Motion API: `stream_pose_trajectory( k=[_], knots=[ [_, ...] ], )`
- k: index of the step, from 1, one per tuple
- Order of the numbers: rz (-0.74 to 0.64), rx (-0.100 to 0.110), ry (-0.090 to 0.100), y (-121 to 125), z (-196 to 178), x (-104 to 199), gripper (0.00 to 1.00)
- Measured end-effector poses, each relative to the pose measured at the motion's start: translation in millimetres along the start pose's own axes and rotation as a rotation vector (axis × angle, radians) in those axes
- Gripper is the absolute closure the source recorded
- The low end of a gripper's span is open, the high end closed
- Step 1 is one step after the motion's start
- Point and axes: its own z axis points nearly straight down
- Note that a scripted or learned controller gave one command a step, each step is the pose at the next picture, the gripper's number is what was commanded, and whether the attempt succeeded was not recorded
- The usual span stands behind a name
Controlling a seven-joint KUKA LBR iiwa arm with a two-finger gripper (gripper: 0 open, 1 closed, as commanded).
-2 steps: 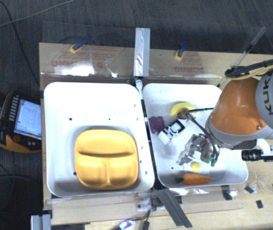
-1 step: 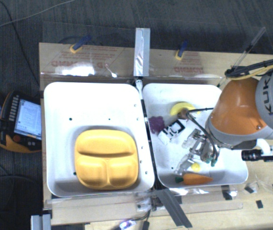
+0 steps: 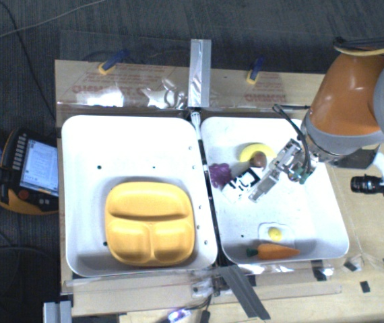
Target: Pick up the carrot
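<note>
Dark grey carpet surrounds a wooden table (image 3: 300,86) that carries two shallow white bins side by side, with cables trailing across the floor and a handheld control pendant (image 3: 27,170) lying on the left. The left bin (image 3: 84,147) holds a large yellow moulded tray (image 3: 150,222) near its front. In the right bin (image 3: 320,200), the carrot (image 3: 277,251) lies on its side against the near wall, orange body pointing right and dark green stub to the left. Just beyond it sits a small white and yellow egg-like piece (image 3: 273,233). Farther back lie a yellow ring-shaped item (image 3: 256,155) and a purple object (image 3: 219,173) close to the divider. The arm reaches in from the right, and its gripper (image 3: 259,187) hangs over the middle of the right bin, well apart from the carrot; whether its jaws are spread or pressed together cannot be told.
</note>
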Motion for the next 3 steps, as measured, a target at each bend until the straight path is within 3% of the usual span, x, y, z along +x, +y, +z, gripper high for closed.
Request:
stream_pose_trajectory(
  k=[1, 2, 3],
  knots=[
    [-0.16, 0.002, 0.002, -84, 56, -13, 0.0],
    [0.32, 0.001, -0.002, -52, -77, 12, 0.0],
    [0.44, 0.003, 0.006, -38, 101, 27, 0.0]
  ],
)
